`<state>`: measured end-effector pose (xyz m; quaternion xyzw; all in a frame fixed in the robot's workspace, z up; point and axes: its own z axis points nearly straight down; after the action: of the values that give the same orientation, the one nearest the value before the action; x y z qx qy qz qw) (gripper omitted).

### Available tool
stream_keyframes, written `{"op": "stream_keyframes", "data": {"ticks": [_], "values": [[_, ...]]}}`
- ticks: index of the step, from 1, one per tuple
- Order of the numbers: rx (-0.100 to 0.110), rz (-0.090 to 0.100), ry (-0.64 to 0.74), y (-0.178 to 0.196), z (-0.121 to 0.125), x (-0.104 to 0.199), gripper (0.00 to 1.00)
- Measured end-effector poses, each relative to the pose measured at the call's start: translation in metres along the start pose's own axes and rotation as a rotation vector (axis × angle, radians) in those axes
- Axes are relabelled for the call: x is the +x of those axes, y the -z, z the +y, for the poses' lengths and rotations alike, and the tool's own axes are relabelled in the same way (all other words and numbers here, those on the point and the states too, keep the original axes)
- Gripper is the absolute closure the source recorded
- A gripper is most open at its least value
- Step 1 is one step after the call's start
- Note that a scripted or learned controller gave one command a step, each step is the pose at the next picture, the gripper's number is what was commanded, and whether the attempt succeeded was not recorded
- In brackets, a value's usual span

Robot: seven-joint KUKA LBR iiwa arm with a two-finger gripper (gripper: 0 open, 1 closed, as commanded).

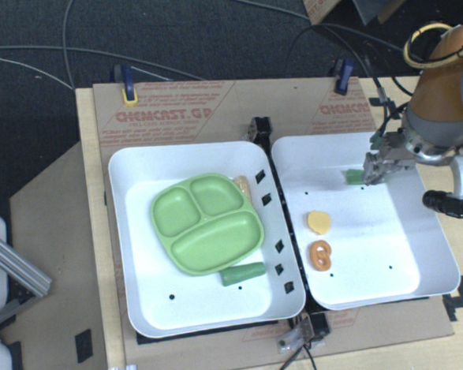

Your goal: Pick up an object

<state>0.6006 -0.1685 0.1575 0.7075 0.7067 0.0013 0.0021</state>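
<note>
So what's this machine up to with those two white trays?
A robot arm reaches in from the right, and its gripper is low in the right bin, right at a small green piece near the bin's far side. Whether it has hold of that piece can't be told. Nearer the front of that bin lie a yellow piece and an orange pretzel-shaped one. The left bin holds a green divided plate with a dark green piece beside it.

A green divided plate [208, 223] lies in a white bin [132, 227]; yellow piece [319, 222], orange ring [321, 255].
</note>
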Motion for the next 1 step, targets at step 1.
{"op": "stream_keyframes", "data": {"ticks": [1], "values": [[-0.001, 0.000, 0.002, 0.0452, 0.0068, -0.0005, 1.00]]}}
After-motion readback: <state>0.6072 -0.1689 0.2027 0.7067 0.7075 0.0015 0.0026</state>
